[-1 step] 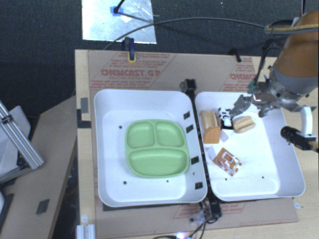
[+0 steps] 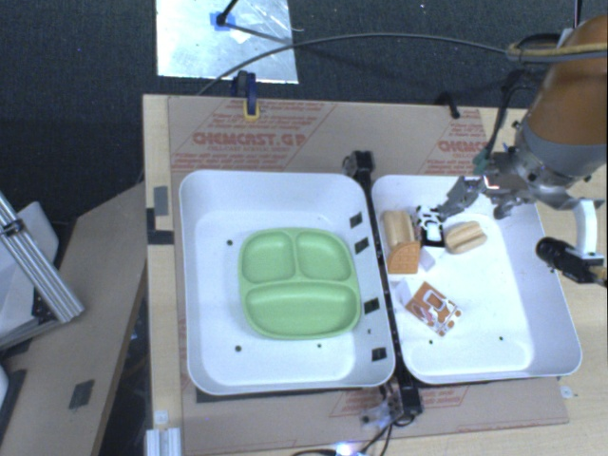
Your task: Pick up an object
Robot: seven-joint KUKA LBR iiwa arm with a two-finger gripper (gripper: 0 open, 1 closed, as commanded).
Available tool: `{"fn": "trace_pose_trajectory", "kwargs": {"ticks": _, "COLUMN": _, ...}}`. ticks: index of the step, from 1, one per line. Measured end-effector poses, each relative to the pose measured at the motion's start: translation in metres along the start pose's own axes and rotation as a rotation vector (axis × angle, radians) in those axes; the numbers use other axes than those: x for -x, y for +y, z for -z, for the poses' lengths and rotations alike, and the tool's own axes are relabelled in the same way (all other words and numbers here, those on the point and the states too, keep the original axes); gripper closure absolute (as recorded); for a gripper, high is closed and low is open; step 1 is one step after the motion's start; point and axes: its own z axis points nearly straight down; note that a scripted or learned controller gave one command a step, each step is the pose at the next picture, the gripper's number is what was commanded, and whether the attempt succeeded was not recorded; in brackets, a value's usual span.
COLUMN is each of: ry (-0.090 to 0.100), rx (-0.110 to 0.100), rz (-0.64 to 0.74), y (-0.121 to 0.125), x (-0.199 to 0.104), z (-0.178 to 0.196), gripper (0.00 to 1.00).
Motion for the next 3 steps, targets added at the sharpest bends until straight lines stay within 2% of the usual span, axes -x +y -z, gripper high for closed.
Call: {"fn": "trace_pose_trajectory", "kwargs": {"ticks": 3, "ry": 0.001, "rx": -0.005, "rz": -0.003, "y": -0.002, "x": -0.008, "z": -0.128, "gripper": 0.00}}
